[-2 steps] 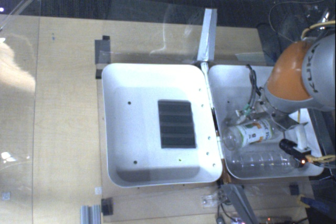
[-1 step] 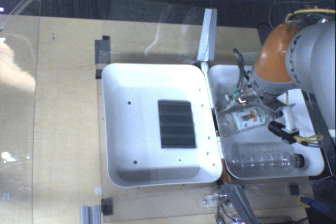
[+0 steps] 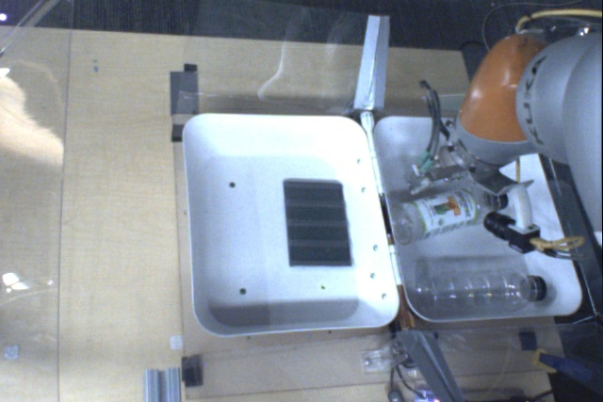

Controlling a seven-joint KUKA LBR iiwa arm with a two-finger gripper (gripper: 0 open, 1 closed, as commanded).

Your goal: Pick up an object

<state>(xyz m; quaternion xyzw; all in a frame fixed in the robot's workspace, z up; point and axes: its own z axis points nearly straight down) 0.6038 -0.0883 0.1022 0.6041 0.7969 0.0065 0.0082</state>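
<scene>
In the right bin (image 3: pixel 396 141), a clear plastic bottle (image 3: pixel 476 289) lay along the near wall; a labelled cylindrical jar (image 3: pixel 441 213) lay beyond it, under the gripper (image 3: pixel 443 167), whose grasp couldn't be told

The arm (image 3: pixel 556 89) is cut off by the right edge of the view, and its bulk hides the far right part of the right bin (image 3: pixel 400 141). The label on the small jar (image 3: pixel 443 212) is too blurred to read. The clear bottle (image 3: pixel 476 289) near the counter's front edge shows only a faint outline.
</scene>
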